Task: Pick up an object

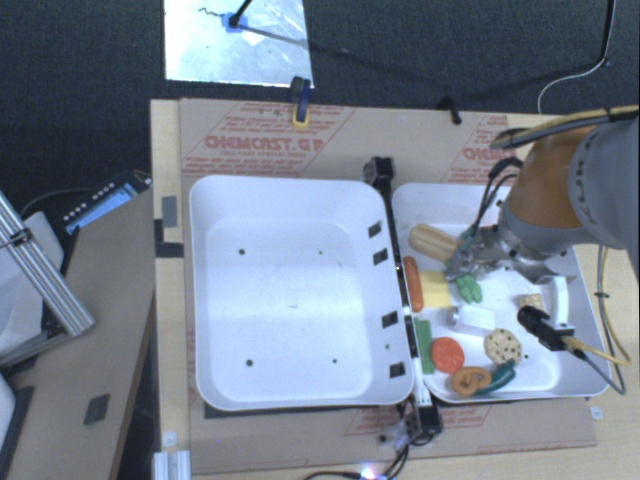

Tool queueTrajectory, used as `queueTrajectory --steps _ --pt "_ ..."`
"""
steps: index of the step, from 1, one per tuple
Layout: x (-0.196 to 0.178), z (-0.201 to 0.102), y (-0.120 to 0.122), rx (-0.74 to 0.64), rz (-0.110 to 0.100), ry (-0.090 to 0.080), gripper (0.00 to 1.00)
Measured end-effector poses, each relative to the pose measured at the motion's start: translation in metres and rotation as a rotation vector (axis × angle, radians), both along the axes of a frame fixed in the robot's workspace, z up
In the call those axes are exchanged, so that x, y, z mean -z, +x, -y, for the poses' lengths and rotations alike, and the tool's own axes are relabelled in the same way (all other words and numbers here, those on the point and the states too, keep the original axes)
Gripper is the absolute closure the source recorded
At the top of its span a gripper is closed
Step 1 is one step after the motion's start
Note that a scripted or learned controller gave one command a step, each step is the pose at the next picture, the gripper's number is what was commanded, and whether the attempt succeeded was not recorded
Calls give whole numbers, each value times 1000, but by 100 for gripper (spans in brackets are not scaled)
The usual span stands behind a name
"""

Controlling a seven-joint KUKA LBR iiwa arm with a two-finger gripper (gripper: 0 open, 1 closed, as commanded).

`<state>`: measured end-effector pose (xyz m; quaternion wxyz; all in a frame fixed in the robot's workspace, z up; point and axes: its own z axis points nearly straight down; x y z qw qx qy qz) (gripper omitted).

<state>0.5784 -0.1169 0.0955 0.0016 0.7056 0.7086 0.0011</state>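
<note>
Right bin (585, 376): toy foods clustered at its left side, namely bread roll (433, 240), yellow block (434, 290), green piece (468, 289), tomato slice (447, 353), cookie (502, 345). Gripper (466, 264): lowered among them, between the bread roll and the green piece, just above the latter; jaw state cannot be told. Left bin (215, 213): beside it. Status, as judged: nothing lifted; grasp and lift remain.
</note>
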Motion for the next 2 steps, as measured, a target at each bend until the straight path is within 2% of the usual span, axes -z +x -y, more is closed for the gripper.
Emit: queueTrajectory --steps 1,2 --pt "-94 -55 -40 -5 4 3 100" --pt "-88 -123 -76 -6 -6 4 100"
